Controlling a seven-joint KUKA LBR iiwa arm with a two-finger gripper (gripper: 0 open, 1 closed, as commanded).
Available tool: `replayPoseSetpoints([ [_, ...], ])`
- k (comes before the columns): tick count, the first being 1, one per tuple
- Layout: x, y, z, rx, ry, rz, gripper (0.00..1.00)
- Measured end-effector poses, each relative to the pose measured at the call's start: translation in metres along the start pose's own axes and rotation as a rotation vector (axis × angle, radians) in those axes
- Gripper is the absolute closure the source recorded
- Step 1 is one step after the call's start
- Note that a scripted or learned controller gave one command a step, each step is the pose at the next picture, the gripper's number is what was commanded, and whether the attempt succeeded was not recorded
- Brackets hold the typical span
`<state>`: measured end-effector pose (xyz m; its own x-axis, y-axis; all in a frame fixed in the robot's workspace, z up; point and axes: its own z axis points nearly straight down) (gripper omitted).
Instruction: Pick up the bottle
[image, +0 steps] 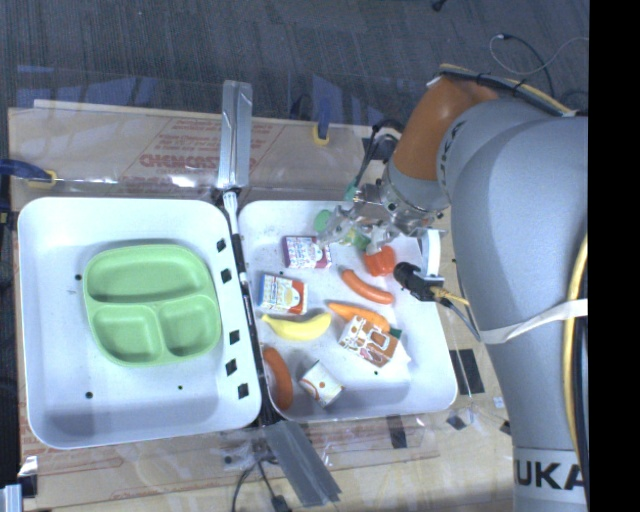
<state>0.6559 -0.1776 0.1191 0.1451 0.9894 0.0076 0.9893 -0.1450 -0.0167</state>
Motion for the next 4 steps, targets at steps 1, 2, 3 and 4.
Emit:
replayPoseSetpoints([
  [1,0.001,0.0,-0.006,0.006,-0.004,-0.008,1.0],
  [2,0.044,-0.006,-0.092,-0.012,-0.009,-0.121,1.0],
  [3,0.087,-0.013,-0.113,-0.013,-0.01,-0.221,1.0],
  [4,0.068,-0.01,-0.028,-0.008,-0.01,-0.372,1.0],
])
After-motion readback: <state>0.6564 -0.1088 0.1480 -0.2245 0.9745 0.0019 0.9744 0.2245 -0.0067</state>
